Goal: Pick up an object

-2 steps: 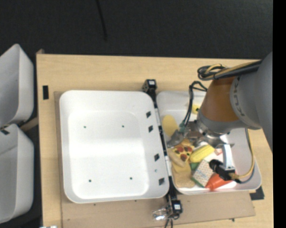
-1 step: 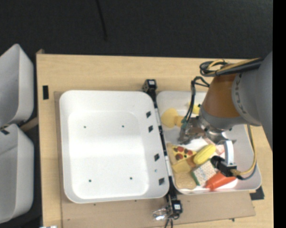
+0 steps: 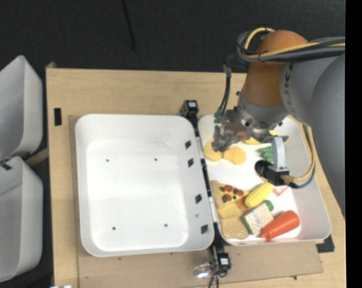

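Observation:
My gripper (image 3: pixel 223 141) reaches down into the far left part of the right bin (image 3: pixel 313 215), just above two small yellow-orange pieces (image 3: pixel 229 155). The wrist hides its fingertips. Nearer the front lie a pizza slice toy (image 3: pixel 230 193), a yellow corn cob (image 3: pixel 259 193), a tan cracker (image 3: pixel 231 225), a green-edged card (image 3: pixel 257 216) and an orange carrot (image 3: pixel 281 224). A green piece (image 3: pixel 266 153) sits beside the gripper's black fitting.
The left bin (image 3: pixel 138 182) lies beside the right one, with black clips along the shared rim (image 3: pixel 200 164). The grey arm with its orange band (image 3: pixel 271 71) covers the right bin's far right. White housings (image 3: pixel 9 161) stand off the bench at left.

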Available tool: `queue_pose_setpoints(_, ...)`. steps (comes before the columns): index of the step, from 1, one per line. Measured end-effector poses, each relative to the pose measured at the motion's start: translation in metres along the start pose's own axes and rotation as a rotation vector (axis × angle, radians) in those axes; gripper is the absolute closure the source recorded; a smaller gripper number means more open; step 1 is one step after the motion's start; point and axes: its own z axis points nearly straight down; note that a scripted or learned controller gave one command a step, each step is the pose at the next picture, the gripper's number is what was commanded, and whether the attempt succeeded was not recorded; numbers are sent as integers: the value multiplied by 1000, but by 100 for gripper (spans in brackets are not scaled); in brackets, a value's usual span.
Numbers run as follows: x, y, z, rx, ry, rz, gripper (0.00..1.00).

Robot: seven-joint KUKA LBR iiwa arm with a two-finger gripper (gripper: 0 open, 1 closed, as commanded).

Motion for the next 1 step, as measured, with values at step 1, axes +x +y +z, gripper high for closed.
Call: queue_pose_setpoints(1,-8,48,-55,3,-2,4,100)
